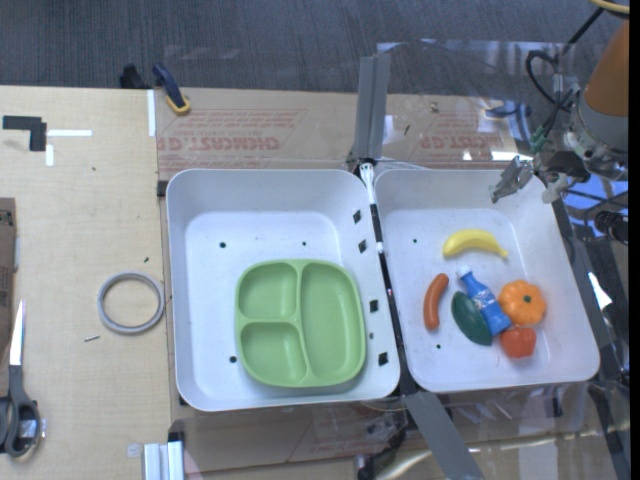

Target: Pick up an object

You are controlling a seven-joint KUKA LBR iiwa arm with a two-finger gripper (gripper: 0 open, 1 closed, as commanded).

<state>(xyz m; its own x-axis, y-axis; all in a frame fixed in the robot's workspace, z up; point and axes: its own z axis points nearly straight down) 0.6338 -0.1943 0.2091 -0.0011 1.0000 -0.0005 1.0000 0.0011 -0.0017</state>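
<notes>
The right bin [420,218] holds a yellow banana [476,242], an orange-red sausage [434,300], a small blue bottle [482,298] lying on a dark green piece [470,322], an orange pumpkin [523,302] and a red tomato [518,342]. My gripper [532,180] hangs over the bin's far right corner, above and to the right of the banana. It is open, its two fingers spread, with nothing between them. It touches none of the objects.
In the left bin [200,268] lies a green divided plate [300,322]. On the bench to the left are a grey tape ring [131,301] and scissors [18,413]. A blue and yellow clamp [172,93] sits at the back. Cables hang by the arm at the right.
</notes>
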